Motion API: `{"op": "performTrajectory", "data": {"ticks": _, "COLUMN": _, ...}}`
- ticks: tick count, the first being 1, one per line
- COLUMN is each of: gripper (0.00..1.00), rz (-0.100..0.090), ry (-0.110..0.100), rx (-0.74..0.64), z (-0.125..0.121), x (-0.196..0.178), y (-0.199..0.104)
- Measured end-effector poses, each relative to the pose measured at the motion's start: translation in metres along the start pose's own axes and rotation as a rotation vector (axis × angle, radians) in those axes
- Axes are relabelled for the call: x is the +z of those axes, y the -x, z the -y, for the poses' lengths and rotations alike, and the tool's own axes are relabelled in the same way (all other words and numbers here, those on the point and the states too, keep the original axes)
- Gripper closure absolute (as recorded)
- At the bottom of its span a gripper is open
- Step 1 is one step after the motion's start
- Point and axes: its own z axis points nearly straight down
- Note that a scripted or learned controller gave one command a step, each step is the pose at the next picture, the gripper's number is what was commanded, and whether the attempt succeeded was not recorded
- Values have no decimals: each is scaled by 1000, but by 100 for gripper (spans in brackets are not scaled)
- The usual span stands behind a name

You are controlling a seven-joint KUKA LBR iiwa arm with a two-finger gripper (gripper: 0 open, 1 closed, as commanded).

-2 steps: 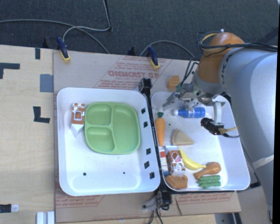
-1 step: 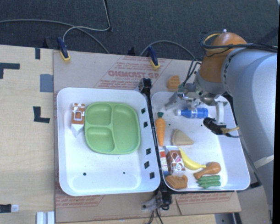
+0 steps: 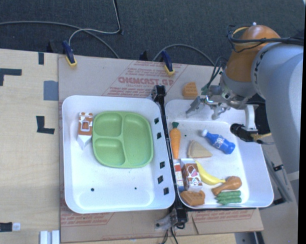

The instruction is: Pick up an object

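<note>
The claw (image 3: 207, 107) hangs spread and empty over the right bin's (image 3: 264, 173) far edge. Nearest it, toward that bin's right side, lies the blue bottle (image 3: 218, 141): probably light, stiff, slick plastic, best pinched across its round body.

A cardboard sheet (image 3: 139, 78) with red print covers the bench's (image 3: 21, 154) right part. Two blue clamps, one (image 3: 69, 54) at the sheet's far left corner and one (image 3: 167, 64) midway along its far edge, pin it down. Two white bins, left (image 3: 110, 202) and right (image 3: 256, 167), sit side by side on it. Black tape marks (image 3: 42, 125) dot the bench's bare left side. Cables (image 3: 116, 17) trail over dark carpet (image 3: 171, 19) beyond.
</note>
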Motion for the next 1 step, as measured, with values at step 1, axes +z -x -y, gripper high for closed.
{"op": "performTrajectory", "data": {"ticks": 1, "gripper": 0, "rz": 1, "ry": 0, "rx": 1, "z": 44, "x": 60, "y": 25}}
